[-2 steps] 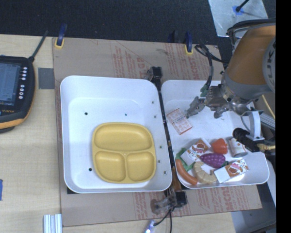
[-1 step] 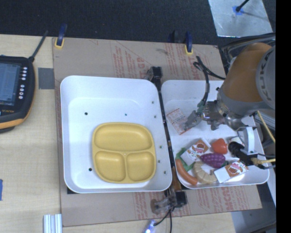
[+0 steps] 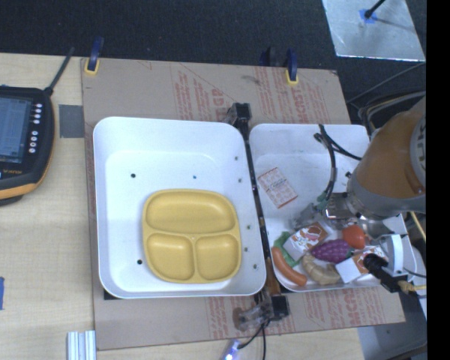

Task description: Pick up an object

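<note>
Altogether, 2 white bins (image 3: 105, 201), 1 yellow tray (image 3: 191, 235), 1 paper packet (image 3: 277, 187).

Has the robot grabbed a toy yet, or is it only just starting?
Nothing looks picked up yet. The toy food, like the purple grapes and the tomato, lies piled in the right bin. The arm is low over that pile. The yellow tray sits in the left bin. Grabbing and lifting are left.

Glossy plastic tray (image 3: 191, 235), matt cardboard base (image 3: 210, 88)
</note>
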You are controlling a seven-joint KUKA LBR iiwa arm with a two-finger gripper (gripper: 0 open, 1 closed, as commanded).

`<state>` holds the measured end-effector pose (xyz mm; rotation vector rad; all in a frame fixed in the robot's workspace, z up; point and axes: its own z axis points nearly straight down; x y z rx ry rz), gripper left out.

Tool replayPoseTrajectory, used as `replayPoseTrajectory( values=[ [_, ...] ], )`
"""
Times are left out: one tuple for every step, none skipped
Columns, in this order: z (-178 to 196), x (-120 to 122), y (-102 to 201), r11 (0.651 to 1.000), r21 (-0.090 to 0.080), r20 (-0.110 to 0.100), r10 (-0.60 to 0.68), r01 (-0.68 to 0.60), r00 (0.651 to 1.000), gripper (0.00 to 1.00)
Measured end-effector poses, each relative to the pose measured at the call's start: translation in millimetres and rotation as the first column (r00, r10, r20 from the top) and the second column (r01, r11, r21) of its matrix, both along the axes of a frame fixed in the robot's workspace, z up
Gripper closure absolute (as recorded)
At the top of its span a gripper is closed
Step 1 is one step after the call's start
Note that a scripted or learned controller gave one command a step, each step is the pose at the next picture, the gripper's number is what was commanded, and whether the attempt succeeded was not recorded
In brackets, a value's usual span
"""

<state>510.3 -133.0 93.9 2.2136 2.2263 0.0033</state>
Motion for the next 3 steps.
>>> replayPoseTrajectory(
  values=[
    [-1, -3, 10, 1.000, -0.001, 0.000, 0.000, 0.000, 1.000, 0.00],
    [110, 19, -71, 1.000, -0.002, -0.004, -0.003, 0.003, 1.000, 0.00],
    [18, 60, -1, 1.000, 0.001, -0.008, 0.000, 0.000, 1.000, 0.00]
  ],
)
